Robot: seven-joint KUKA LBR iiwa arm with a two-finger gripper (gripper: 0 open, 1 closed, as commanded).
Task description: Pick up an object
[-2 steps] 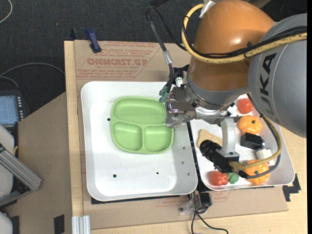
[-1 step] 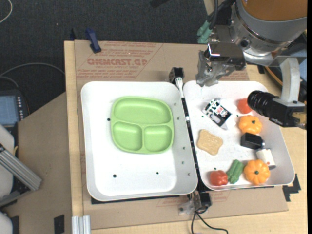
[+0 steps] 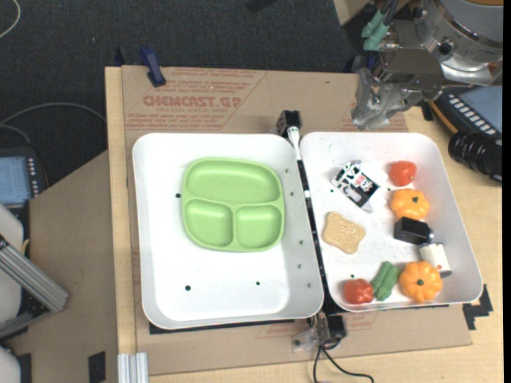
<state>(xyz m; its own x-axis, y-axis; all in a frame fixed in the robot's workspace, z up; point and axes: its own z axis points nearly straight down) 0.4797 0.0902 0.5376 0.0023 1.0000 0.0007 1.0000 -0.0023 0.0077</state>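
Step in hand: the approach, as I judge it; nothing is lifted yet, and the gripper hangs above the far rim of the right bin, away from every object.
Jaws: I cannot tell whether they are spread or pressed together.
Doing it well: choose a piece with room around it, such as the toast slice near the bin's middle or the black-and-white box behind it; the two pumpkins, black block and red tomato crowd the right side.
Surface: brown cardboard sheet under both bins.
Left bin: holds a green divided plate.
Room: dark carpet beyond.
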